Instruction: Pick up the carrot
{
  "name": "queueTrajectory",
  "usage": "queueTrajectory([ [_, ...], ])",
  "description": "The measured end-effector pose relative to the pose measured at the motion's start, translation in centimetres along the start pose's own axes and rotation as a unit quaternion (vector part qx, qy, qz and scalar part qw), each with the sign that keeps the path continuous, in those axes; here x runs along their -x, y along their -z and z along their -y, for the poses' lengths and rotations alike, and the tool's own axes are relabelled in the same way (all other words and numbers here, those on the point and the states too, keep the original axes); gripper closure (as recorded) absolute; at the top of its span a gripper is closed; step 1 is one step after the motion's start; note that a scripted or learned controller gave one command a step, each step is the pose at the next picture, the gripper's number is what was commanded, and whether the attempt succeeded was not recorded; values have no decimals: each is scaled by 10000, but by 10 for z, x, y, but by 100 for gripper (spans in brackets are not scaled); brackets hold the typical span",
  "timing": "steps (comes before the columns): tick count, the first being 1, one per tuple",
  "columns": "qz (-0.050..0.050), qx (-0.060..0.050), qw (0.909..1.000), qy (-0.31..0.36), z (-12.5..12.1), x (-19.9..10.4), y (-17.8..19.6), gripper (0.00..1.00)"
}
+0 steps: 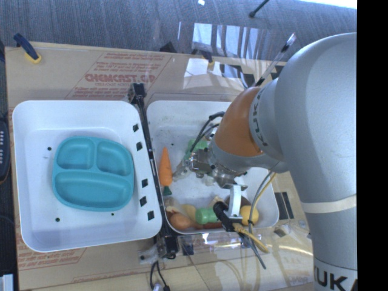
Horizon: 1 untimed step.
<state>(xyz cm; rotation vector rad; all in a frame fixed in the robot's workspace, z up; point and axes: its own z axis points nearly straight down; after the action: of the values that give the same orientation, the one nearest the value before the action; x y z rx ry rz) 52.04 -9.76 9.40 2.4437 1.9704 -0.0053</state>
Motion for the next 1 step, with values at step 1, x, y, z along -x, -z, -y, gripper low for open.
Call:
queueTrajectory([
  [1,-23,-21,9976,693,-87,-13,-2,0],
])
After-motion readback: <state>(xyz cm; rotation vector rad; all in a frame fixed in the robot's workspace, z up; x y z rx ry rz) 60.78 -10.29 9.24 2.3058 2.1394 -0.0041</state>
